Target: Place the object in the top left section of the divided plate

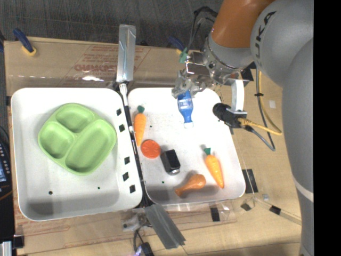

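A light green divided plate [77,137] with three sections lies in the left bin [32,196]. My gripper [184,91] hangs over the back of the right bin [234,159]. It is shut on the top of a small blue and white bottle [186,110]. The bottle points down from the fingers, neck lowest, above the bin floor. The plate is well to the left of the gripper, across the divider between the bins.
In the right bin lie a carrot [140,127] by the left wall, a red-orange disc [150,149], a black block [171,161], a second carrot [214,167] and a brown drumstick [192,183]. A metal bar [126,52] stands behind the bins.
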`<action>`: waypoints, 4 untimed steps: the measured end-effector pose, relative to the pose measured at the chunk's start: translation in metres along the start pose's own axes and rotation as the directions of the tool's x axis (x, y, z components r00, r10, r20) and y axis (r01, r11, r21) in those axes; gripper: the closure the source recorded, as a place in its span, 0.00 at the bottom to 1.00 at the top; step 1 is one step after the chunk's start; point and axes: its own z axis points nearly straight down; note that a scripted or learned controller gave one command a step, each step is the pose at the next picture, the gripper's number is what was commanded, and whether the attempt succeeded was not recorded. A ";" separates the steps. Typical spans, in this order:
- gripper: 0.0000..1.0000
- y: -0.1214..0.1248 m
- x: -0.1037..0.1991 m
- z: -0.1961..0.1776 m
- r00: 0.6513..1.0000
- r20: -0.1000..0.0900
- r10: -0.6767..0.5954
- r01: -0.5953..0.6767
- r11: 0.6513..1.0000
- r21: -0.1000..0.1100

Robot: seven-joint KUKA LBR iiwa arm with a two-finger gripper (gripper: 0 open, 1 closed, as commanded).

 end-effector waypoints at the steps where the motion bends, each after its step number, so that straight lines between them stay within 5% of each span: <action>1: 1.00 -0.024 0.046 0.047 0.997 0.001 -0.083 0.083 0.997 -0.001; 2: 1.00 -0.062 0.113 0.100 1.000 0.002 -0.017 0.017 1.000 0.000; 3: 1.00 -0.044 0.174 0.146 0.967 0.002 -0.256 0.256 0.967 0.001; 4: 1.00 -0.105 0.118 0.090 0.960 0.001 -0.281 0.281 0.960 -0.003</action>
